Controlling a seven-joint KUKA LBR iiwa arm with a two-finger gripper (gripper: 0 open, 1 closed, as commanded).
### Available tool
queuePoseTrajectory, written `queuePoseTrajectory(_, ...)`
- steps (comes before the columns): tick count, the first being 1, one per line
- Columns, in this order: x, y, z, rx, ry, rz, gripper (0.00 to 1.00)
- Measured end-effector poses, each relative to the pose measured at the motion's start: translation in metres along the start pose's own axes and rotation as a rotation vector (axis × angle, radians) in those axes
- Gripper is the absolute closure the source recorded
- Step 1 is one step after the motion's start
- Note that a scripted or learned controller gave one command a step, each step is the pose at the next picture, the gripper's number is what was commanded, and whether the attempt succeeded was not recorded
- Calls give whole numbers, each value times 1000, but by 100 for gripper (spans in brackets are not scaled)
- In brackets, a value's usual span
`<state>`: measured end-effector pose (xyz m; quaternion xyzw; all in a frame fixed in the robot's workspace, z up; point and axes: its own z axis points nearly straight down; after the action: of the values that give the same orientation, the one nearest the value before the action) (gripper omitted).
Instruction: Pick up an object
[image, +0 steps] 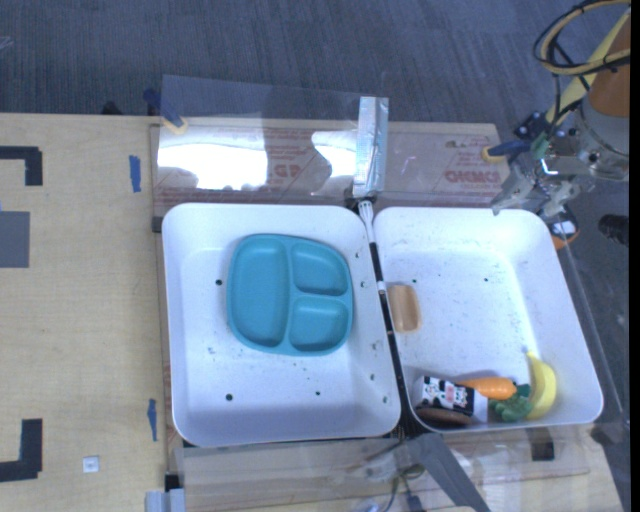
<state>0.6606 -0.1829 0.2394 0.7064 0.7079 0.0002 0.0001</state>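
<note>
1. hovering at the far right corner of the right bin (560, 300), the gripper (535, 185) sat above the rim, outside the tray floor, touching nothing.
2. jaw state: couldn't tell. the tool end was a blur of metal and cable at that angle.
3. nothing was visibly held, so i'd call the step pre-approach: no target engaged yet.
4. candidates all lay in the right bin. a tan block (403, 306) sat against the left wall by the divider, on its own.
5. the rest were bunched at the near edge: a black-and-white carton (447, 396), an orange carrot (495, 387) with its green top beside a yellow banana (542, 385) in the near right corner. carrot and banana looked to be touching; the carton was just beside the carrot.
6. the left bin (195, 330) carried a teal divided plate (290, 294), lying flat in the middle, well away from the arm.
7. next move, my read: travel toward the near side of the right bin and descend. the tan block looked the cleaner pick, being isolated; the wall next to it could foul one finger.
8. the near cluster risked a glancing grasp, with items crowded against the rim.
</note>
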Motion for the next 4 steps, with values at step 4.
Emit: queuePoseTrajectory(4, 85, -39, 152, -7, -3, -534, 0)
